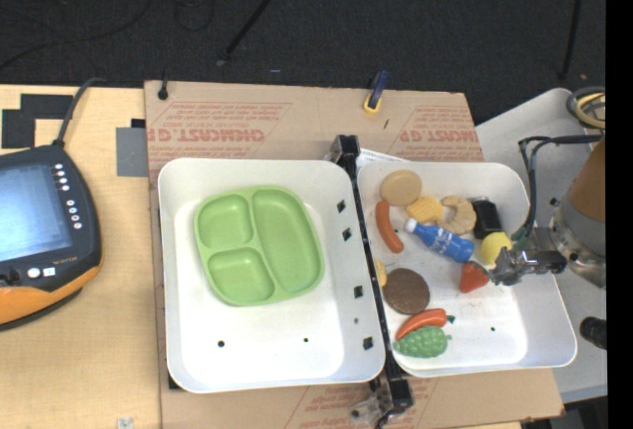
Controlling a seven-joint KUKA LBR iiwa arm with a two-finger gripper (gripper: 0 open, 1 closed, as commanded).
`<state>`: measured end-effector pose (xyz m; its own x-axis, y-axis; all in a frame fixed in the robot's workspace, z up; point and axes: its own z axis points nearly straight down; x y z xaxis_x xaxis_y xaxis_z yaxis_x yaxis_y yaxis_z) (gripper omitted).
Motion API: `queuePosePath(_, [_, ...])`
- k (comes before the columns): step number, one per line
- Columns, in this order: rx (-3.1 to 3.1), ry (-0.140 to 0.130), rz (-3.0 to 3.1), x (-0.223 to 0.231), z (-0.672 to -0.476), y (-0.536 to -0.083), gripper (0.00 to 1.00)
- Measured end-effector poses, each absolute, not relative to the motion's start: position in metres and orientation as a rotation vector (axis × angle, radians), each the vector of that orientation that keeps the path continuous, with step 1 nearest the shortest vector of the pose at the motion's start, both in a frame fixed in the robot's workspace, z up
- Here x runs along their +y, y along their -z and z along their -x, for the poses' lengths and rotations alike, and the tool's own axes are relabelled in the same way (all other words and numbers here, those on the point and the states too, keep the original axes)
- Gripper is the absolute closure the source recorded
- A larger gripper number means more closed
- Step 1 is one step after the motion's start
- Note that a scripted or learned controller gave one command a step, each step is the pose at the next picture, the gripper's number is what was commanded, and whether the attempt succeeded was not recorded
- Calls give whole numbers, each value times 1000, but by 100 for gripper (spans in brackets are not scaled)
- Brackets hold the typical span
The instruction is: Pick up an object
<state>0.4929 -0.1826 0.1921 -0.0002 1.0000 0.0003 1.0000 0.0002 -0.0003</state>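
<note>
Two white bins are seen: the left bin (188,318) bears one green tray (259,245); about ten toy foods lie in the right bin (539,338). The gripper (506,266) is beside a red piece (473,278); its grip cannot be told.

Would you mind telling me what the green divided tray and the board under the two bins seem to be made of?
The green divided tray looks like moulded plastic: uniform colour, rounded compartments, a soft sheen. The board under the bins looks like matte corrugated cardboard: brown, with red printed lettering. Both are judged by look alone.
</note>
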Motion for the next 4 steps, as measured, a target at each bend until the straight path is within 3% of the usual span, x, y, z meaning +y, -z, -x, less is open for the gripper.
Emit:
queuePosePath(1, [-2222, 0, 2220, -184, -494, -229, 100])
queuePosePath(3, [-2223, -1, 2211, -77, -482, -231, 100])
queuePosePath(4, [-2224, -3, 2212, -24, -488, -238, 100])
